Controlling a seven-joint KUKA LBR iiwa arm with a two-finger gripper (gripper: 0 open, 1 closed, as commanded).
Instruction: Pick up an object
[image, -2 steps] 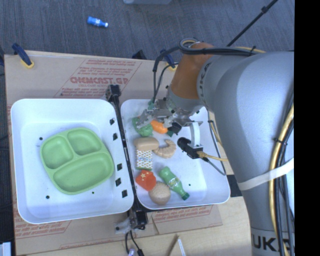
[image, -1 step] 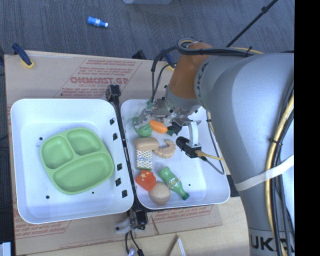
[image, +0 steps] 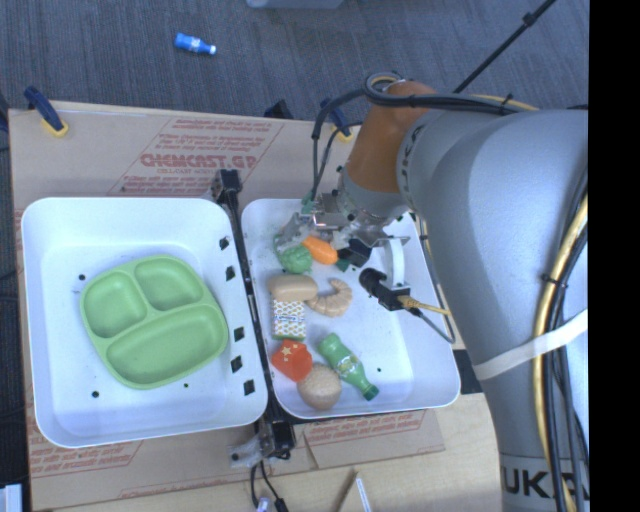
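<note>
My gripper is low over the back of the right bin, under the orange wrist band. Just below it lie a green leafy toy and an orange carrot-like piece, both very close to the gripper. Whether either is being touched cannot be told. Further forward in the same bin are a tan bun, a curved beige pastry, a small checkered box, a red toy, a green bottle and a round tan piece.
The left bin holds a green divided plate. A black divider with clips runs between the bins. The grey arm covers the right bin's right side. A blue item lies on the floor beyond the bench.
</note>
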